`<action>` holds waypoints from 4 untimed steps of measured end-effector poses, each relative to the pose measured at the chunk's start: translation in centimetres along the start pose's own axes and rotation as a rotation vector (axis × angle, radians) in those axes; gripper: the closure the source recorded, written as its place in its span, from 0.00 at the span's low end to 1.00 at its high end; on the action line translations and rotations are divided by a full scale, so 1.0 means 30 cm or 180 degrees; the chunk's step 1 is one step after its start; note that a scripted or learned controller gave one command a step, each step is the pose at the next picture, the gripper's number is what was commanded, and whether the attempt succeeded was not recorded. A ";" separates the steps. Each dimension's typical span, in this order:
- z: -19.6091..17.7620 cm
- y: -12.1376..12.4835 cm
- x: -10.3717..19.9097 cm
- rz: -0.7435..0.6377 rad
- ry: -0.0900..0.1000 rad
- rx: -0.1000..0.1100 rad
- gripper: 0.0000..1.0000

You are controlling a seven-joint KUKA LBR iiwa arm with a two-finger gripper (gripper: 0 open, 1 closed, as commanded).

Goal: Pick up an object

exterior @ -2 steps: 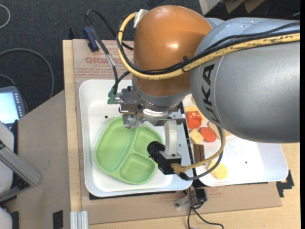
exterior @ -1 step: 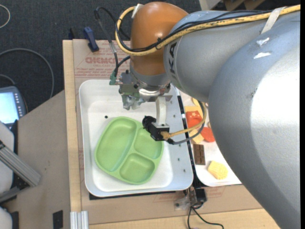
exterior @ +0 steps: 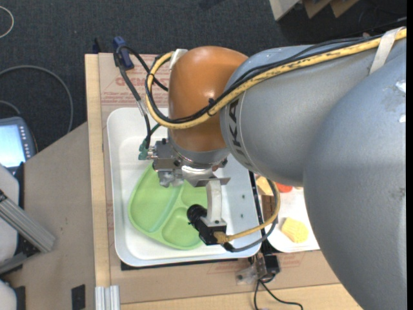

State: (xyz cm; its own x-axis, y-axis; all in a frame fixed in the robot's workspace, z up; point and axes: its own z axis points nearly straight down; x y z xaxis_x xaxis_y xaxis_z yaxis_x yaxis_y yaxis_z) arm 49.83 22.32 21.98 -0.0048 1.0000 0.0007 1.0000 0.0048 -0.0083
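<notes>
A light green divided plate lies in the left white bin, toward its front. The arm, grey with an orange band, reaches in from the right and hangs over the middle of this bin. Its wrist and gripper body sit directly above the plate's back right part, and the fingertips are hidden beneath the body. A yellow block lies in the right bin, at its front, apart from the gripper.
The right white bin is mostly covered by the arm; something orange shows at the arm's edge there. Yellow and black cables loop around the wrist. The cardboard bench edge runs along the left.
</notes>
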 end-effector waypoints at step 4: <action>-0.178 0.271 -0.042 0.0010 0.0002 -0.0034 1.00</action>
State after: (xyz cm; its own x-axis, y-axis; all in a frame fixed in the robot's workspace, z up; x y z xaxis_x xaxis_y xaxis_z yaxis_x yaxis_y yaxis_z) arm 58.01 21.09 27.24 -0.0016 1.0000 0.0014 1.0000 0.0016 0.0023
